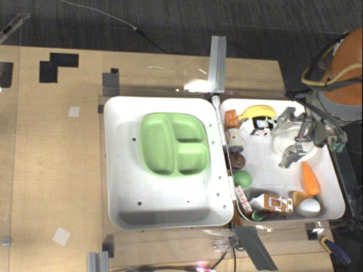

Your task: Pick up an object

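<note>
Green divided plate (173,143) in left bin (122,208); bench (51,169) wooden; cable (85,7) on floor.

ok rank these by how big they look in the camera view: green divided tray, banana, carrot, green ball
1. green divided tray, by far the largest
2. banana
3. carrot, close to the banana in length, so that order is unsure
4. green ball, smallest

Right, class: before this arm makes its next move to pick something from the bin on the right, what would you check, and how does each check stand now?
1. Gripper over the right bin: ok.
2. Anything held between its fingers: cannot tell.
3. Carrot lying apart from its neighbours: ok.
4. Green ball free of the bin wall: not ok, it sits against it.
5. Banana unobstructed: cannot tell.
</note>
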{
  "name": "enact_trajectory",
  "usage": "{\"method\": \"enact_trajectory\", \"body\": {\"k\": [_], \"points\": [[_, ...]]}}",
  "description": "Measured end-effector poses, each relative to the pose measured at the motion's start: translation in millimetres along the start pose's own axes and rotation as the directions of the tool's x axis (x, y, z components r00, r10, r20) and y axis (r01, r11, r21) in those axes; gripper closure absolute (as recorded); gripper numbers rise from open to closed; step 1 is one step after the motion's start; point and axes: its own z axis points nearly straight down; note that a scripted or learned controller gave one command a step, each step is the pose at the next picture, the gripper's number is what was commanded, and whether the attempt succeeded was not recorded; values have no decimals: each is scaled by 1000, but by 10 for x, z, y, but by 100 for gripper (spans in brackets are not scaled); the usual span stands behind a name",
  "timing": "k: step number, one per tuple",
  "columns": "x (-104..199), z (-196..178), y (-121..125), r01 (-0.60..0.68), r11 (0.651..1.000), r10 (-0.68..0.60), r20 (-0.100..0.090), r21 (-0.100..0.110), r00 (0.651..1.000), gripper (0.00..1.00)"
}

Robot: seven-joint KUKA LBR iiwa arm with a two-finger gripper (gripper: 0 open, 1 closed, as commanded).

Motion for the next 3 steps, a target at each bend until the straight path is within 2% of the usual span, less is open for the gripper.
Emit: {"method": "enact_trajectory", "body": {"k": [1, 2, 3], "points": [[138, 887, -779, -216, 976, 216, -4, 1, 976, 0], [99, 1534, -1000, -188, 982, 188, 9, 2, 982, 0], [487, 1643, -1034, -242, 970, 242, 16, 1, 970, 0]]}}
